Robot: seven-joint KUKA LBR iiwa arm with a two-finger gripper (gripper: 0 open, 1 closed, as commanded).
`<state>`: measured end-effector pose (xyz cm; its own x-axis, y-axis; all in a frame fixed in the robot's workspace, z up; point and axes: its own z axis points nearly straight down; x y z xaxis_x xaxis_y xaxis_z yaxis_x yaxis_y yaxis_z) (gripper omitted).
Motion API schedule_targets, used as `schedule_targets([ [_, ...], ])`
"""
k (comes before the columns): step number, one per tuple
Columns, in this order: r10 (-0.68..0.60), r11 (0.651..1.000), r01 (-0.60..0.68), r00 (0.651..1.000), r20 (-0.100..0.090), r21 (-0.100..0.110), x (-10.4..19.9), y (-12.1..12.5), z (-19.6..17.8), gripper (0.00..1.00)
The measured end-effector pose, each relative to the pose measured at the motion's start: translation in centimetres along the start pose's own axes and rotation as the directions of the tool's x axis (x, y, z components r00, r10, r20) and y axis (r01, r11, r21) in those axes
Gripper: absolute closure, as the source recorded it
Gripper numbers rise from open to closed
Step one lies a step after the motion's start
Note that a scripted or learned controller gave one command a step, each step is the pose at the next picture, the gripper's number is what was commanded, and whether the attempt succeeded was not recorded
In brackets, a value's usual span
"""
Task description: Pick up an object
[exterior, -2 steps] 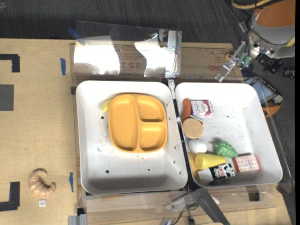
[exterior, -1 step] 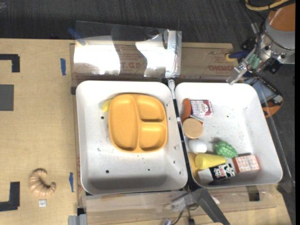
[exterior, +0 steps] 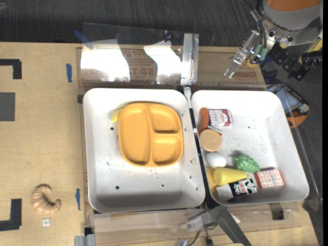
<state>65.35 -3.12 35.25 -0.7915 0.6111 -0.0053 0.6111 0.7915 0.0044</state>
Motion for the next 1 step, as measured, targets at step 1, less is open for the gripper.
schedule_targets([
  [1, 0.077, 0.997, -0.077, 0.997, -0.003, 0.005, 2.42, -6.22, 0.43, 1.0],
])
